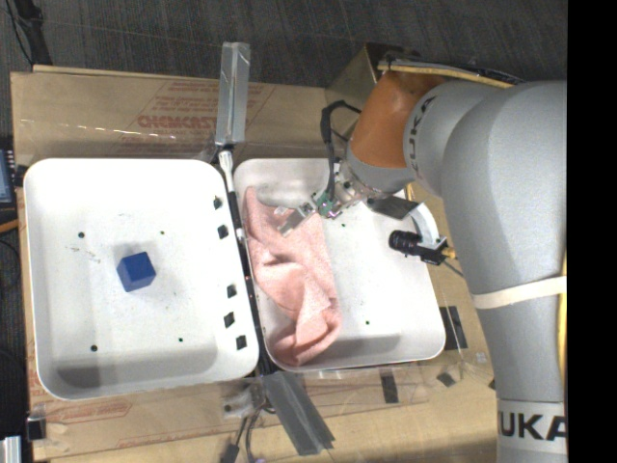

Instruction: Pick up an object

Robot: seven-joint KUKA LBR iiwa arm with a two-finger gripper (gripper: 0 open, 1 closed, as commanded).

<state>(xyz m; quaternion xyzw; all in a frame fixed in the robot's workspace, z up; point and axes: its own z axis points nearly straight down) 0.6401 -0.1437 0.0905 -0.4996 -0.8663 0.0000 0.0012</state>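
The end effector [294,217] touches a pink cloth [294,283] in the right bin [410,307]. Its grip state cannot be told. A blue cube [136,270] sits in the left bin [58,287].

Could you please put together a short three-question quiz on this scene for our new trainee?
1. True or false: the blue cube lies in the same bin as the pink cloth.
2. Which bin is the gripper over: A) left bin, B) right bin?
3. Fill in: the cloth lies along the right bin's ____ side.

Key: 1 false; 2 B; 3 left.
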